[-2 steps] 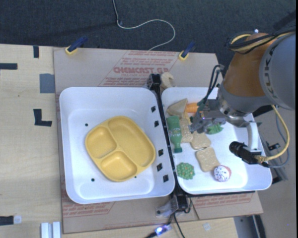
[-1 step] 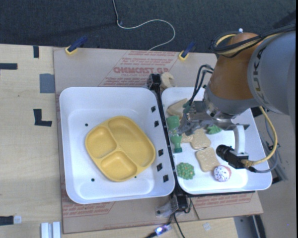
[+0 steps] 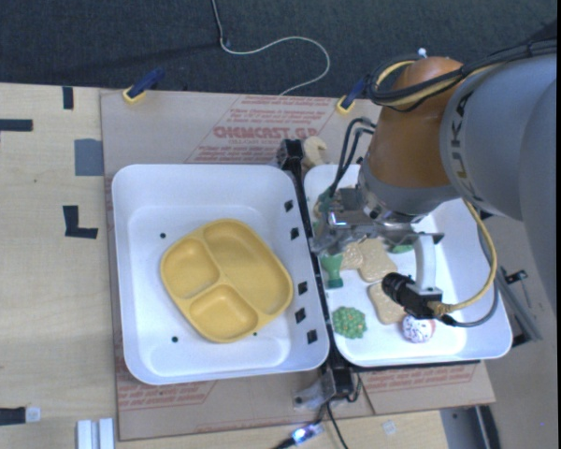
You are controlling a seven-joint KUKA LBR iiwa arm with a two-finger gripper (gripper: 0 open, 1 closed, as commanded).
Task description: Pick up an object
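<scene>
- The likeliest thing to be picked is a small green item (image 3: 333, 267) lying at the left wall of the right bin (image 3: 477, 340), just under the arm's wrist; what it is cannot be made out, since the arm hides part of it
- Other candidates lie in the same bin: a knobbly green ball (image 3: 349, 322) toward the near edge; tan cookie-like pieces (image 3: 375, 264) in the middle; a small white and red rounded toy (image 3: 417, 329) to the near right, beside a black fitting on the arm
- The pincer (image 3: 335, 235) hangs over the bin's left side, directly above the green item; whether it is spread or pressed together cannot be told from this slant, and nothing can be seen held in it
- By my judgement the step in hand is the reach or descent onto an object; no lift has been made
- The next move calls for a straight descent that straddles the green item, clear of the bin wall and the tan pieces, then a close and a lift
- Outward: the left bin (image 3: 136, 251) holds a yellow divided tray (image 3: 226, 279); both bins sit on a cardboard sheet (image 3: 252, 129) on the bench (image 3: 37, 279)
</scene>
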